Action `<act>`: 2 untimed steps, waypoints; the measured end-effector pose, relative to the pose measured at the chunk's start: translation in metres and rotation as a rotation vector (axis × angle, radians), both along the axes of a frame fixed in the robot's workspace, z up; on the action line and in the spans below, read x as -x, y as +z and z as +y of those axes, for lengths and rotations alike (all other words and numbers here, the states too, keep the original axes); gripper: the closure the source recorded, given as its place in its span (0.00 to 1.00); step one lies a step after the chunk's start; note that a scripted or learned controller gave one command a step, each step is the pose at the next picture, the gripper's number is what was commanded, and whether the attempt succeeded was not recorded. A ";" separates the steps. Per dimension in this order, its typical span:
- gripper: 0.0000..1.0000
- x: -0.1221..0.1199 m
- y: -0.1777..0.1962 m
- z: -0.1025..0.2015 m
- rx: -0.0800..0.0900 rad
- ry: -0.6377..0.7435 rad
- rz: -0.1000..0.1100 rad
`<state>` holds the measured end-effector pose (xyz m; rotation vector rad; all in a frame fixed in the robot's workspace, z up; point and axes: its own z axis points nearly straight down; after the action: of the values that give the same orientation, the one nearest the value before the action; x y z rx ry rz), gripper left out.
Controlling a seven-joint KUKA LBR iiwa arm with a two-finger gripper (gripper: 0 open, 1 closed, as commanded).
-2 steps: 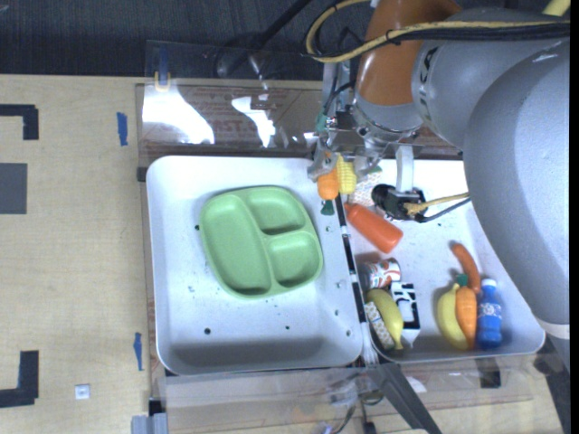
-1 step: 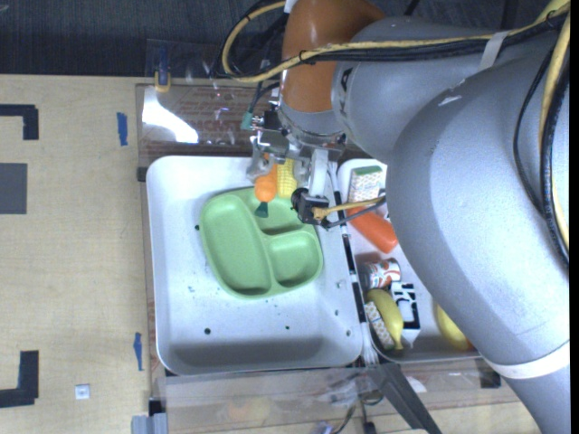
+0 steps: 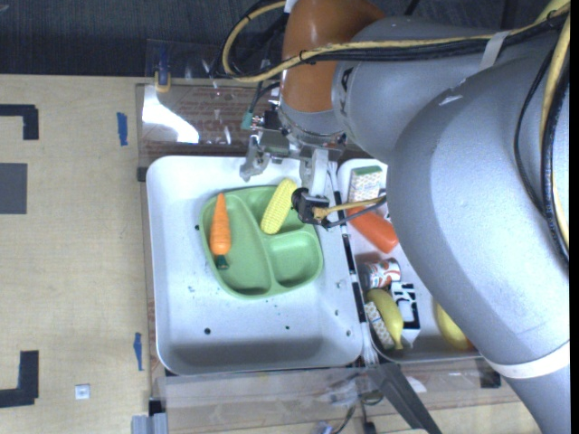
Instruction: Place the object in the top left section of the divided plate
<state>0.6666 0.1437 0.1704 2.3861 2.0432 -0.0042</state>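
**Corn just under the gripper, one divider short of its target**

The gripper (image 3: 276, 152) hangs over the far edge of the left bin (image 3: 181, 269), at the 12 o'clock side of the green divided plate (image 3: 289, 256). Its lower end is partly hidden by the wrist hardware. I cannot tell whether it is spread or pressed together, and nothing can be seen pinched in it.

The corn cob (image 3: 278, 206) is, by my reading, the object the task means, since it is the thing nearest the gripper. It lies at about 6 o'clock from the gripper, with its upper tip just beneath it. Whether the two touch cannot be made out. The cob's long axis runs from 1 o'clock down to 7 o'clock. It rests in the plate's upper right part, with its top end at or over the rim.

The relation that matters is sideways. The plate's top-left section lies at roughly 9 o'clock from the cob, across a raised divider. A carrot (image 3: 220, 229) already lies in that left side, nearly upright along the 12-to-6 line with its green end at 6 o'clock. The free room there is a narrow strip beside the carrot and toward 12 o'clock.

So the corn seems to be one compartment off. The coming move looks like a grip across the cob's short width, square to the 1-to-7 axis. After that, a short carry toward 9 o'clock would keep the cob parallel to the carrot so the two do not collide.
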 end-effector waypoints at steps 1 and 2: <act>0.00 0.000 0.000 0.000 0.000 0.000 0.000; 0.00 0.000 0.000 0.000 0.000 0.000 0.000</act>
<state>0.6666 0.1437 0.1704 2.3861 2.0431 -0.0042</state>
